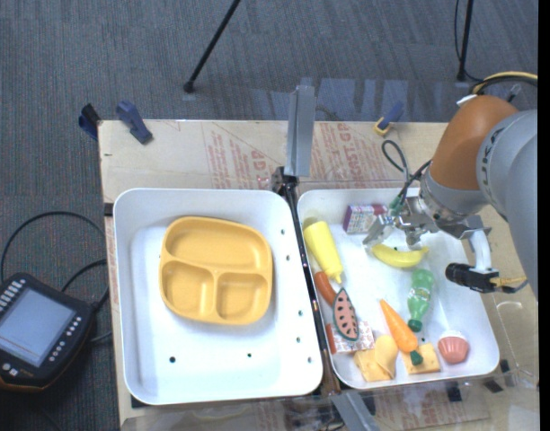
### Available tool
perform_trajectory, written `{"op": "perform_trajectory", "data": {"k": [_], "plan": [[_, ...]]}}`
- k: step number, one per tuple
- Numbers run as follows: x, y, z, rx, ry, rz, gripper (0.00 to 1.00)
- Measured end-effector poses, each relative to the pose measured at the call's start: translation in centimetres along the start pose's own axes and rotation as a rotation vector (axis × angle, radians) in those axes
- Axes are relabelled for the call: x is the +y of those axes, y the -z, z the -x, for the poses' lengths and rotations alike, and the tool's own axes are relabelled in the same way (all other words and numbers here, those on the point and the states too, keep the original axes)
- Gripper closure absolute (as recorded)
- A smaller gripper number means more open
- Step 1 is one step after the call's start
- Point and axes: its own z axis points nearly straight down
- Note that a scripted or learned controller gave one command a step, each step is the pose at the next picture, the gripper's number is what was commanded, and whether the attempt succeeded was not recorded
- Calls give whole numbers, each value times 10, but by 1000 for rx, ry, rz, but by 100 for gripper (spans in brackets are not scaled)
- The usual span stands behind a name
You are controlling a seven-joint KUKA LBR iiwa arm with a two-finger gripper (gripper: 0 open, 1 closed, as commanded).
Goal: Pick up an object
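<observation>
My gripper [396, 230] hangs low over the back of the right bin [484, 330], its fingers spread open just above a yellow banana [399, 258]. Nothing sits between the fingers. A small purple and white box [361, 215] lies just left of the gripper. Further left lies a yellow bottle [323, 248]. Toward the front of the banana are a green bottle [421, 294], an orange carrot [399, 325], a watermelon slice [345, 314], cheese pieces [377, 362] and a pink shell [452, 348].
The left bin [140, 330] holds a yellow divided tray [217, 269]. A grey post [301, 133] rises behind the seam between the bins. A tablet [28, 321] lies on the floor at the left. The arm's elbow [477, 151] leans over the right bin's back corner.
</observation>
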Motion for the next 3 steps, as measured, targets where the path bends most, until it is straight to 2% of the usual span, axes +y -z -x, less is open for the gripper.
{"op": "perform_trajectory", "data": {"k": [1, 2, 3], "plan": [[2, 12, -1, -1, 3, 2, 100], [2, 118, -34, -4, 50, 14, 100], [0, 112, -35, -2, 50, 4, 0]]}}
